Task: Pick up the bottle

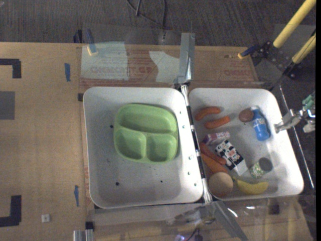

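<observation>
Your claw (291,118) sits at the right wall of the right bin (293,149), pale metal fingers reaching in over the rim; blur hides how wide it stands, so you cannot tell its opening, and nothing shows between its tips. The bottle (260,125) lies just to the claw's left, close but apart from it, on the bin floor near the upper right corner: a small blue plastic body with a white cap, cap end pointing away from you toward the far wall. Touching its cap end on the side away from the claw is a round brownish disc (246,115). Farther left of the claw lie two smooth orange-red sausages (212,116), side by side. Down and left of the claw you see a black-and-white patterned carton (229,154), print too small to read, beside a pinkish wrapper (216,136) and a carrot (213,159). Below the claw a small tin (261,167) rests near a yellow banana (252,187) and a tan egg-shaped ball (220,184). Well left of the claw, the left bin (100,174) holds a glossy green divided plate (146,133) with three compartments. Faint lettering on the cardboard (125,67) behind it is illegible.
</observation>
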Controlling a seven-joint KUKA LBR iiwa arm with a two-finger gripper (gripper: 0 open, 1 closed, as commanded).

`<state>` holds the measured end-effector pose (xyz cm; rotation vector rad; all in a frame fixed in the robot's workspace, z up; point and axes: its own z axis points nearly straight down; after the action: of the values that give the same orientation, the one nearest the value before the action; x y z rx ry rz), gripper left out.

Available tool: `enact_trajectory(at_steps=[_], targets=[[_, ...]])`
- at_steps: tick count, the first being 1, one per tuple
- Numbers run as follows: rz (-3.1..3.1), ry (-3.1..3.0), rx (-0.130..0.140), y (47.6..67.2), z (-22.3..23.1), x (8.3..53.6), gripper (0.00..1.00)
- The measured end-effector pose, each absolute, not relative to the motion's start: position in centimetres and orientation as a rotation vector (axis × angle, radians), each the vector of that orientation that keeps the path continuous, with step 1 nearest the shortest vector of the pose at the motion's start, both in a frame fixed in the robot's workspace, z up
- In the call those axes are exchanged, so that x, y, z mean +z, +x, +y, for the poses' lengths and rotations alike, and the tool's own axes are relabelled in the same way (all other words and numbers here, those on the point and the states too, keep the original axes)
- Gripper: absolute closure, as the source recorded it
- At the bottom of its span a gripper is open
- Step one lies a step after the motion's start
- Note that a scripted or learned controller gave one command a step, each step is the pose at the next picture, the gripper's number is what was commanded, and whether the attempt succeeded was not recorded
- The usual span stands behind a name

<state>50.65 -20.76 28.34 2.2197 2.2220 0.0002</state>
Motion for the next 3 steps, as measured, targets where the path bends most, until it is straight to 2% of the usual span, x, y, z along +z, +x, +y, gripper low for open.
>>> enact_trajectory(at_steps=[1, 2, 3], targets=[[2.455, 1.960, 0.001, 54.5, -22.3, 16.5, 0.00], [2.373, 2.065, 0.021, 57.9, -21.1, 8.7, 0.00], [2.366, 2.062, 0.014, 57.9, -21.4, 9.8, 1.00]])
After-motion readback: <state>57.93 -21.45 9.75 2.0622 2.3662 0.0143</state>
